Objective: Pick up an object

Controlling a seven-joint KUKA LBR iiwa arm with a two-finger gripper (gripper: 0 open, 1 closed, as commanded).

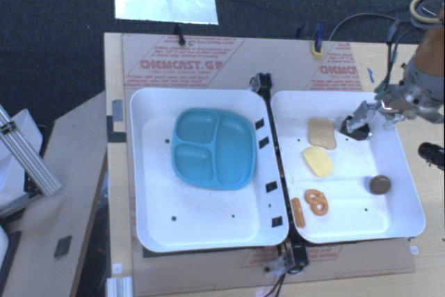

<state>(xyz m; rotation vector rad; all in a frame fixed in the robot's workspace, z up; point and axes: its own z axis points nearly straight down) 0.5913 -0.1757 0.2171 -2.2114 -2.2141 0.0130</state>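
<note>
The right bin (pixel 400 149) holds several small food toys. A tan slice (pixel 322 133) lies near its middle, with a yellow piece (pixel 318 162) just in front of it. An orange pretzel (pixel 316 202) and an orange stick (pixel 297 212) lie near the front left corner. A brown round piece (pixel 379 184) rests toward the right wall. My gripper (pixel 358 120) hangs low over the bin's back right part, just right of the tan slice, and I see nothing in it.
A blue sectioned plate (pixel 212 148) lies in the left bin (pixel 149 170). A black divider strip (pixel 272 149) runs between the bins. The arm (pixel 424 73) comes in from the right, above the right bin's back corner.
</note>
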